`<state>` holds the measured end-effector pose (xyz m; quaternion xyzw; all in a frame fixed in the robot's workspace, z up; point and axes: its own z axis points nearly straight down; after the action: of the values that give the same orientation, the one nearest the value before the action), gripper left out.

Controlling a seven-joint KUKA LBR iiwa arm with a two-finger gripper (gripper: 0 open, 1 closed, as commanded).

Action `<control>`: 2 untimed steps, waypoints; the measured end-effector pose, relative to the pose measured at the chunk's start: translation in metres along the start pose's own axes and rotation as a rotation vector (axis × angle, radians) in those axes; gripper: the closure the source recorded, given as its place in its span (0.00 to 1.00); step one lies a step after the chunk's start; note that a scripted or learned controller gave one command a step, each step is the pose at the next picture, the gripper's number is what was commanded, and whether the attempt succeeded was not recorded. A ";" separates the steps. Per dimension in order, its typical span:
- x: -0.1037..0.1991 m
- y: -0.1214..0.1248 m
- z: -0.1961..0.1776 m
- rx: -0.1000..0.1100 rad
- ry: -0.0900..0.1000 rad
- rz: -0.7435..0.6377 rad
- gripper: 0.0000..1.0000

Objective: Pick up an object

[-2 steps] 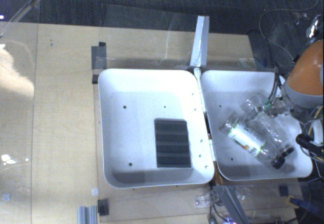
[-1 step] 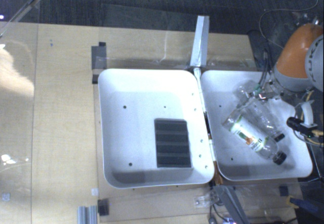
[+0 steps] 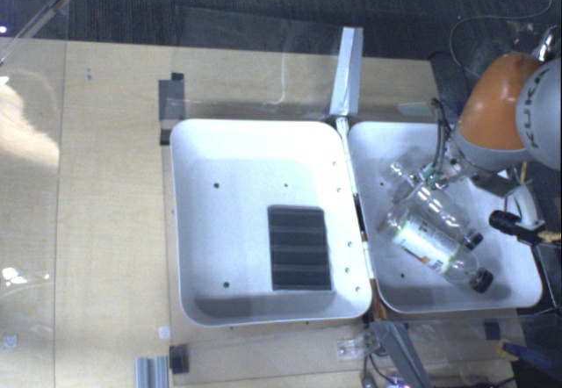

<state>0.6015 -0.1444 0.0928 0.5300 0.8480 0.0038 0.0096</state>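
Observation:
In the right bin (image 3: 386, 285), a clear plastic bottle (image 3: 428, 246) with a pale label lies on its side, its black cap (image 3: 481, 281) pointing to the front right. A second clear bottle (image 3: 448, 221) with a dark cap lies just behind it, touching it. My gripper (image 3: 420, 179) hangs low over the back of this bin, right above the far end of the clear bottles. The arm's orange band (image 3: 493, 110) is behind it on the right. The left bin (image 3: 189, 202) holds a flat black ribbed block (image 3: 299, 247) near its front.
A metal divider bar (image 3: 346, 79) rises between the bins at the back. A black fitting (image 3: 514, 224) sticks out over the right bin's right rim. Cables and metal brackets lie below the front rims. Bare wooden bench lies to the left.

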 end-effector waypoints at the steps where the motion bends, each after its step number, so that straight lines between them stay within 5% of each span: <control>1: 0.025 0.007 -0.002 0.008 0.009 -0.173 0.00; 2: 0.033 0.046 0.002 0.004 0.006 -0.122 0.00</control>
<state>0.6289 -0.0949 0.0909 0.4772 0.8788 0.0030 0.0060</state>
